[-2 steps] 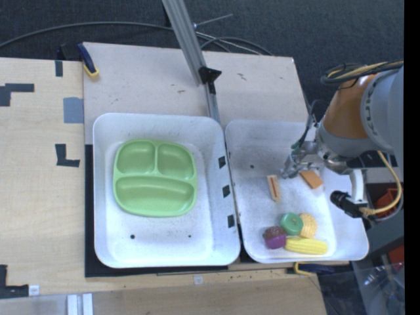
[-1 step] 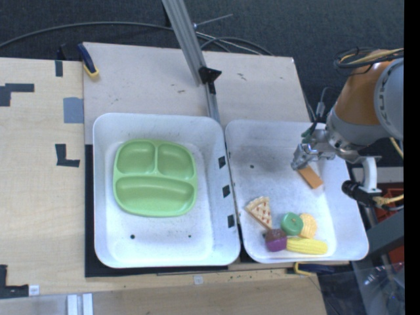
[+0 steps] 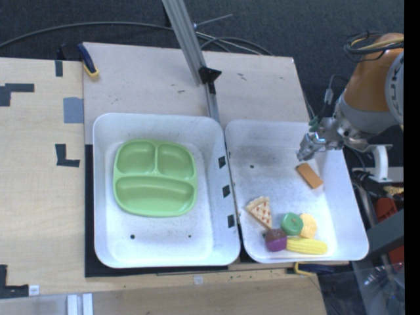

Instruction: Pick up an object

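Orange rectangular toy block [image 3: 309, 175], judged light and rigid, is best pinched across its narrow sides; whether the gripper [image 3: 307, 148] just above is spread cannot be told.

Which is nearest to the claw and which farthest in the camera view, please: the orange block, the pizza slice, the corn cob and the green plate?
From the claw:
1. Orange block, just below it in the right bin.
2. Pizza slice, lower left, same bin.
3. Corn cob, at that bin's front edge.
4. Green plate, over in the left bin.
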Available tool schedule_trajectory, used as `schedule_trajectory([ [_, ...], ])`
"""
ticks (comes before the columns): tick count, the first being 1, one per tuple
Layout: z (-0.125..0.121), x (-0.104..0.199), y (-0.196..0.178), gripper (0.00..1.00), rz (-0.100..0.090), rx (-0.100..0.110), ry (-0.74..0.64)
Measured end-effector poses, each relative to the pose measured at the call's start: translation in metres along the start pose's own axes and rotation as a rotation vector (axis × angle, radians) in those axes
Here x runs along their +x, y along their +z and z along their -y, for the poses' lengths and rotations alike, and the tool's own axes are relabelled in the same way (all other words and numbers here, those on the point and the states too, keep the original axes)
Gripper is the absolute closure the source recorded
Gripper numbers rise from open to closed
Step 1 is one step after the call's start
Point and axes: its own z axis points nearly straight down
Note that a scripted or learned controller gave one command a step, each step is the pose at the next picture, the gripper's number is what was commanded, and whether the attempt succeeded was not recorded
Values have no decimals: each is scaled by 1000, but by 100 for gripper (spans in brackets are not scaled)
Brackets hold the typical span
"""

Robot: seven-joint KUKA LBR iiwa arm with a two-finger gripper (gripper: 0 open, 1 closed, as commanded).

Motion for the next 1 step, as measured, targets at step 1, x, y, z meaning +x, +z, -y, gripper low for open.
schedule_trajectory([
  [1, 1, -3, -63, 100, 1, -3, 1],
])
